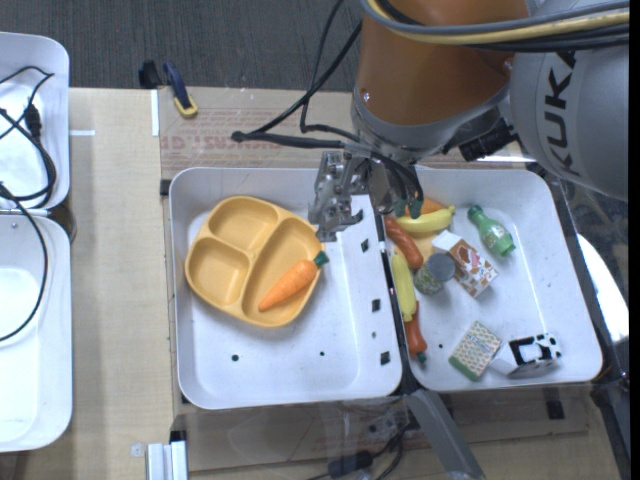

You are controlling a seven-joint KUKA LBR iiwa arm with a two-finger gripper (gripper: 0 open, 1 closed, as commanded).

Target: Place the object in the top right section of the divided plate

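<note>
Because the toy carrot [289,280] lies across the right-hand section of the yellow divided plate [222,258] in the left bin [270,368], its leafy end at the rim, the placement looks made. The gripper [336,208] hangs just beyond the plate's far right edge, nothing visible between its fingers; whether they stand apart or together I cannot tell.

Light wooden desk [110,268] carrying two shallow white bins side by side, touching along the middle: left bin [290,368] and right bin [565,268]. Sitting directly on the wood at the back left, near the desk's far edge, a small blue-and-yellow clamp-looking thing [178,88]. Also resting along the left side, another white tray [35,298] with black cables [25,153] lying in it.
</note>
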